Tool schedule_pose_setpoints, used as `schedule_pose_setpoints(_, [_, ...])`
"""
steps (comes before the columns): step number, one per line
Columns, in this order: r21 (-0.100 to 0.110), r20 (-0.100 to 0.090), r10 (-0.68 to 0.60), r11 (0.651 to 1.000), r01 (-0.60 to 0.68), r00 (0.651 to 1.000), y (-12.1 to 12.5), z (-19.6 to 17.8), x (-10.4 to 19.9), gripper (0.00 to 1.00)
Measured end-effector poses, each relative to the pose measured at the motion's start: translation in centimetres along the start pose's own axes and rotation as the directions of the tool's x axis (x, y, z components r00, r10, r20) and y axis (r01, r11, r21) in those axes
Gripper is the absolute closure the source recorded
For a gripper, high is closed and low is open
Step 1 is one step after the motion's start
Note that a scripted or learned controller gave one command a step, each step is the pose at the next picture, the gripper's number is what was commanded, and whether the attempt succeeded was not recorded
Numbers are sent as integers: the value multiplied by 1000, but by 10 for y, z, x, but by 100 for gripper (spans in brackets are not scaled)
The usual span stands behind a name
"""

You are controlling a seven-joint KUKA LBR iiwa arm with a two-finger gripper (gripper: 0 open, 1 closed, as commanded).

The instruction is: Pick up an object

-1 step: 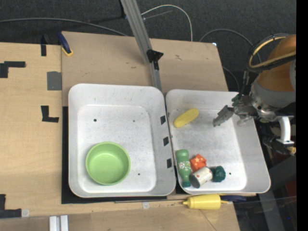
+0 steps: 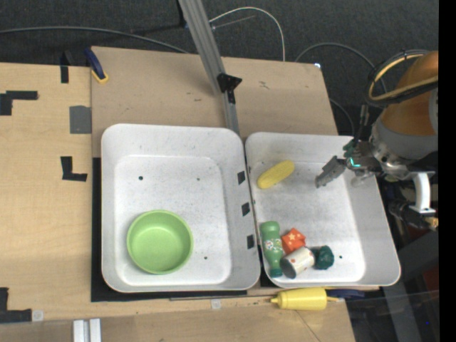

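In the right bin (image 2: 370, 212) a yellow oblong object (image 2: 275, 174) lies near the far left corner. Along the near edge sits a cluster: a green cylinder (image 2: 271, 246), an orange-red block (image 2: 293, 239), a white cylinder (image 2: 297, 261) and a dark green piece (image 2: 324, 257). My gripper (image 2: 347, 174) hangs over the bin's far right part, to the right of the yellow object and apart from it. It is open with nothing between its fingers.
A light green bowl (image 2: 159, 241) sits in the near left of the left bin (image 2: 114, 148). A yellow bottle (image 2: 302, 300) lies on the bench just outside the right bin's near rim. A slanted grey pole (image 2: 206, 41) rises behind the bins.
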State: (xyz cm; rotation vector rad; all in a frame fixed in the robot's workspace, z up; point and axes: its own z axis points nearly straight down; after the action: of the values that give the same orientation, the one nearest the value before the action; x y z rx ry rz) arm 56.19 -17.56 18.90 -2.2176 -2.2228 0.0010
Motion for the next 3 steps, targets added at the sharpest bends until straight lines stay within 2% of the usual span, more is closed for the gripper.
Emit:
schedule_pose_setpoints(2, [5, 0, 1, 1000, -1, 1000, -5, 98, 3, 0])
schedule_pose_setpoints(3, [2, 0, -1, 1000, 1, 1000, -4, 85, 3, 100])
